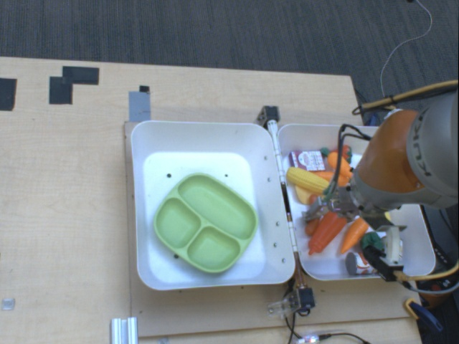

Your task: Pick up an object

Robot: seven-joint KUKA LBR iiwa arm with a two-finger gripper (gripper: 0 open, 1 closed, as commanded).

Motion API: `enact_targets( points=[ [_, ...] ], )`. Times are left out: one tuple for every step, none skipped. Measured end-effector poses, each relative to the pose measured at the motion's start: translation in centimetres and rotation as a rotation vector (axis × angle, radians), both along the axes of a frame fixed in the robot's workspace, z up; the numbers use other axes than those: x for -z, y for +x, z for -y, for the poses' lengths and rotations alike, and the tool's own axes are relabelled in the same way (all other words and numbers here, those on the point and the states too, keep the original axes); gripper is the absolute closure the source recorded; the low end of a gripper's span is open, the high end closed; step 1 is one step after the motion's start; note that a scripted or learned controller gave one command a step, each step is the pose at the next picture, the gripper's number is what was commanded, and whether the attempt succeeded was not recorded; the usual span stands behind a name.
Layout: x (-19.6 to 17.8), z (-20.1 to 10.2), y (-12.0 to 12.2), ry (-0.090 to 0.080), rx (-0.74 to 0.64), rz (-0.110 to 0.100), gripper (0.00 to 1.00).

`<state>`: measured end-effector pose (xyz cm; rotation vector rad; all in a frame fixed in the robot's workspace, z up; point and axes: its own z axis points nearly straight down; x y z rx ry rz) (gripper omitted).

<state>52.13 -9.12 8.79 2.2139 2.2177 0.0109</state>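
Observation:
The right bin [315,269] holds a pile of toy food: a yellow corn cob [307,178], a purple and white packet [310,160], a red-orange carrot [326,231], a smaller orange carrot [352,235] and an orange piece [340,165] at the back. My gripper [324,205] hangs low over the middle of this pile, just above the red-orange carrot and next to the corn. The grey arm with its orange band [391,156] covers the bin's right half. A green divided plate [206,223] lies in the left bin [143,213].
A green and white item [376,244] and a grey piece [353,264] lie near the right bin's front right corner. Black tape patches [72,83] mark the bench at the far left. Cables [423,282] run along the bench's right edge.

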Motion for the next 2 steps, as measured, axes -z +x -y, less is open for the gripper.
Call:
enact_targets(
  points=[
    [-1.2,-0.1,0.2,0.000,-0.001,0.006,1.00],
    [-10.4,-7.6,-3.4,0.002,-0.003,-0.007,1.00]
  ],
)
